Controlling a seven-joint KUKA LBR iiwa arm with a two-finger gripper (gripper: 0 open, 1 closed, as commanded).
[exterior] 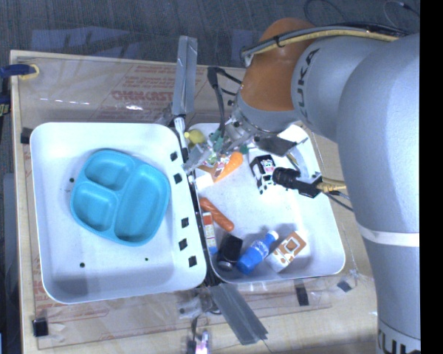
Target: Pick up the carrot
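While reaching in from the right, hangs with the gripper low over the far left corner of the right bin. Cannot tell whether released or clenched, being masked by the grey wrist and its orange band.

Can spot the carrot right at the gripper: orange, lying at a slant, near the bin's left wall. Cannot say whether touched, gripped or merely beside. Just past it, towards the far corner, a small yellow item, too blurred to name.

Nearer along the same left wall, an orange-red stick, well apart from the carrot. Then, across the near end of that bin from left to right: a black item, a blue bottle leaning against it, and a white-and-orange carton just beside the bottle.

Over in the left bin, a blue divided plate — three compartments, set about mid-floor, tilted askew to the walls. Both bins side by side, touching along the middle, on the bench.
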